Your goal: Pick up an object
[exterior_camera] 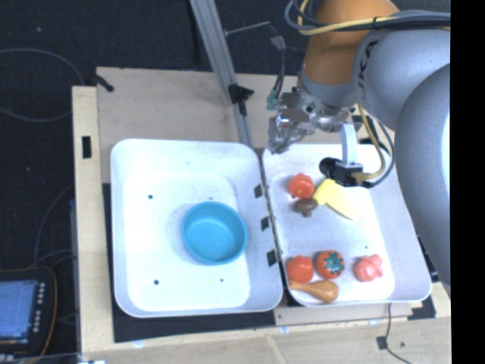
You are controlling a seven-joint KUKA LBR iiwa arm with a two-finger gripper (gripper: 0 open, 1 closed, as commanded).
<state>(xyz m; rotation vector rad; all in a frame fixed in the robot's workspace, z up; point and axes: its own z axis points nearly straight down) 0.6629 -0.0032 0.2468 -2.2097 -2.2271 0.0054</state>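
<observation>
My gripper (279, 143) hangs over the far left corner of the right bin (394, 226), just above the wall between the bins. Nothing shows between its fingers. In the right bin, an orange-red fruit (301, 185) lies closest to the gripper, below and to its right. Beside that fruit sit a small brown piece (306, 207) and a yellow wedge (333, 198). Along the bin's near edge lie another red-orange fruit (300, 268), a tomato with a green top (330, 263), a pink-red piece (367, 268) and a tan gourd-shaped piece (314, 289).
A blue bowl (214, 232) sits in the left bin (144, 173). A grey metal strut (216, 51) slants down to the bins' far edge beside the gripper. Cables (375, 161) loop off the wrist over the right bin. The arm's body covers the upper right.
</observation>
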